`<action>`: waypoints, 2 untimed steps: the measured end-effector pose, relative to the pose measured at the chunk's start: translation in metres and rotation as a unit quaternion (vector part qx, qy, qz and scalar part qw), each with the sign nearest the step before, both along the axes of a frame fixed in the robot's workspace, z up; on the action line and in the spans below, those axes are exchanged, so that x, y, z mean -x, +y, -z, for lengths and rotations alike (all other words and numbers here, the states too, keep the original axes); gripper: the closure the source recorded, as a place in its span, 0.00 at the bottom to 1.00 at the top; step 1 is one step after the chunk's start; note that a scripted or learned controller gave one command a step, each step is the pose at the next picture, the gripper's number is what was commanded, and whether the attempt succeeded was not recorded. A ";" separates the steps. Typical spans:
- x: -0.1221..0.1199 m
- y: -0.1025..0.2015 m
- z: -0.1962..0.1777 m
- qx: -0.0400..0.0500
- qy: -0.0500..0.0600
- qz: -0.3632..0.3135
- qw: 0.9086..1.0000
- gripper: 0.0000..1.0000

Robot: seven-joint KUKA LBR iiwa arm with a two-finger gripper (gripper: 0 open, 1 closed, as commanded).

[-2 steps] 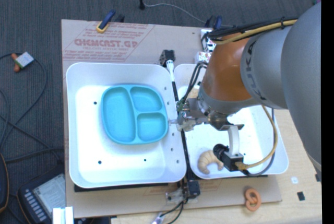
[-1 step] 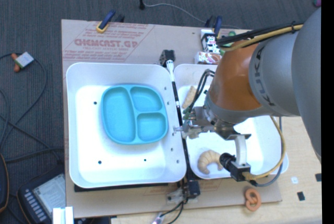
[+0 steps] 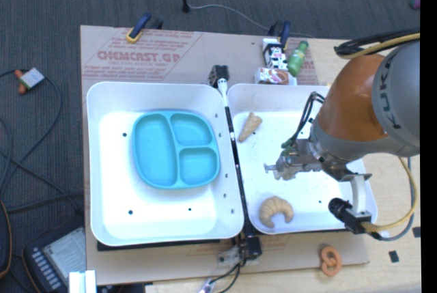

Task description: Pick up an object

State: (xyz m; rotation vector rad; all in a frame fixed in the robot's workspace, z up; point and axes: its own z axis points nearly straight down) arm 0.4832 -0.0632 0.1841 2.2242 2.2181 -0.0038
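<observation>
I see the croissant (image 3: 276, 210) lying near the front edge of the right bin (image 3: 273, 117), with a small cone-shaped pastry (image 3: 250, 126) farther back. My gripper (image 3: 285, 169) hangs above the bin's middle, between the two; whether it's spread or closed, I cannot tell. The left bin (image 3: 113, 216) holds a blue divided plate (image 3: 175, 149)

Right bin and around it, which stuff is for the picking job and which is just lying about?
For the job:
croissant
cone
tool
right bin

Lying about:
blue divided plate
green bottle
orange ring
</observation>
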 end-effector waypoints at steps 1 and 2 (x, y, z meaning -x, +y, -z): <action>-0.001 0.048 -0.008 -0.001 -0.001 -0.002 1.000 1.00; 0.000 0.044 0.000 -0.001 0.001 -0.001 1.000 1.00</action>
